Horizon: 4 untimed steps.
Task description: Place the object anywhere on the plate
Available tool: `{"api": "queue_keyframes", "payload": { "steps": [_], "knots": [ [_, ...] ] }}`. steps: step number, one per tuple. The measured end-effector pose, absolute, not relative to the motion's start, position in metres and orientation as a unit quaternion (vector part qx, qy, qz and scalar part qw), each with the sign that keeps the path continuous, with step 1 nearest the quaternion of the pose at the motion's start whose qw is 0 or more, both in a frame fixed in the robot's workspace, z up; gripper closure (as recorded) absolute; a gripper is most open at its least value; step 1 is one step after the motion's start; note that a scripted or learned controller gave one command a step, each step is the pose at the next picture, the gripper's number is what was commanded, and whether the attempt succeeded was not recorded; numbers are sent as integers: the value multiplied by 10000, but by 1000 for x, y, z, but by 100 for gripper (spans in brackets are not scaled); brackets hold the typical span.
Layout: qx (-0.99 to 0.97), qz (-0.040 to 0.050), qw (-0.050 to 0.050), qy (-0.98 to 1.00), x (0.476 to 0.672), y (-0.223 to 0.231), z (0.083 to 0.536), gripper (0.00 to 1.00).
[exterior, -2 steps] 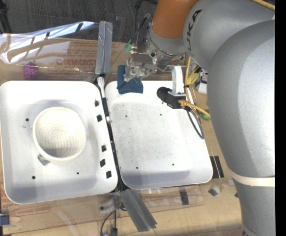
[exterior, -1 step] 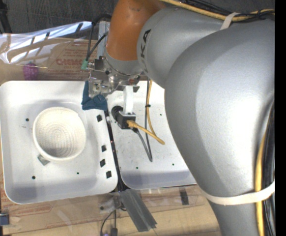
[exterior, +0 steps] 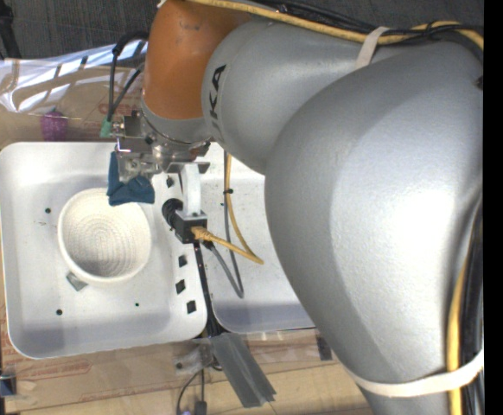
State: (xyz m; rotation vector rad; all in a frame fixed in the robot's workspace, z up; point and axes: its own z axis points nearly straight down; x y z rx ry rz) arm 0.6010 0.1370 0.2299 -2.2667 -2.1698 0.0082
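The grey arm [exterior: 355,171], with its orange band [exterior: 178,54] above the wrist, reached in from the right over the left bin [exterior: 27,318], its gripper [exterior: 135,164] poised at the upper right edge of the white plate [exterior: 105,236]. A dark blue object [exterior: 129,187] — it looked like a soft, crumpled piece — hung directly beneath the gripper's metal parts, touching them at its top and overlapping the plate's rim below.

Whether the fingers were clamped on the blue object could not be told; the wrist hardware hid the tips, and how wide they stood was not visible either.

The risk at this point appeared to lie in position. The object sat at the very rim of the plate rather than over its centre, so a release there could have left it draped half on the bin floor, or let it slide off the edge altogether. If the hold was slight, the object could also have dropped early. A small grey scrap [exterior: 76,281] lay at the plate's lower left edge, well apart from the gripper, and cables [exterior: 226,249] trailed across the divide between the two bins — near enough, seemingly, to snag on a sideways move.
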Motion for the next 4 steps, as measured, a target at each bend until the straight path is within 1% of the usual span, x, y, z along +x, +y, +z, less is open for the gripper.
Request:
{"api": "queue_keyframes", "payload": {
  "steps": [1,2,3,4],
  "knots": [
    [-7331,19,11,-6801,656,109,232,100],
    [-6513,20,19,-7588,619,175,263,100],
    [-5978,21,11,-8016,554,214,260,100],
    [-5940,37,19,-8045,607,170,193,100]
  ]
}}
